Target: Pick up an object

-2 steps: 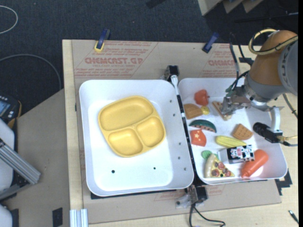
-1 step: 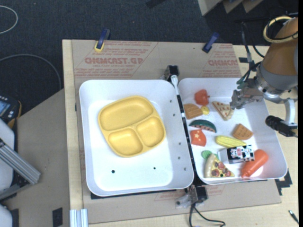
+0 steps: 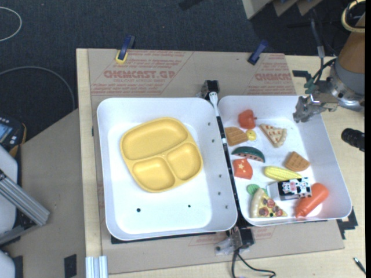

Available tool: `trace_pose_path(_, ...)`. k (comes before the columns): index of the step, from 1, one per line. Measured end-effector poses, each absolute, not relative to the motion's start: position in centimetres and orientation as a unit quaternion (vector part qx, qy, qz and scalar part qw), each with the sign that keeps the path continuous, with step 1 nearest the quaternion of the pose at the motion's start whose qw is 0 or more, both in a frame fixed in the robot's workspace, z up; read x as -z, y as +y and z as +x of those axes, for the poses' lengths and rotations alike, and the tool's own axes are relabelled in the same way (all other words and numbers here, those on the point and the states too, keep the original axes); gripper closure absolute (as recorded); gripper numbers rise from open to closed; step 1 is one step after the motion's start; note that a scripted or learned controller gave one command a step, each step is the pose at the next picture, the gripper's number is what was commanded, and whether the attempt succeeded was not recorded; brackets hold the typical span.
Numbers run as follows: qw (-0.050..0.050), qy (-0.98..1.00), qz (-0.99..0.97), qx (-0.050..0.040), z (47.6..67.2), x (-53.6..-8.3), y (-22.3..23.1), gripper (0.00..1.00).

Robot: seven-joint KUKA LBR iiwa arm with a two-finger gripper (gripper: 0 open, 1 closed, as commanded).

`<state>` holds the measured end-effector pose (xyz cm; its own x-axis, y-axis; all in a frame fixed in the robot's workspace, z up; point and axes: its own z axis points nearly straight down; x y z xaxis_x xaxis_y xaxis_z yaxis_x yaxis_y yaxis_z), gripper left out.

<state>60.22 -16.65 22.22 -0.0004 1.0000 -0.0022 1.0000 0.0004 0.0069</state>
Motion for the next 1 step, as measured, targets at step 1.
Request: trace_pose_path(1,0.002,0.707,0.707,-0.0009,60.29,-22.55,-16.66,1.0)
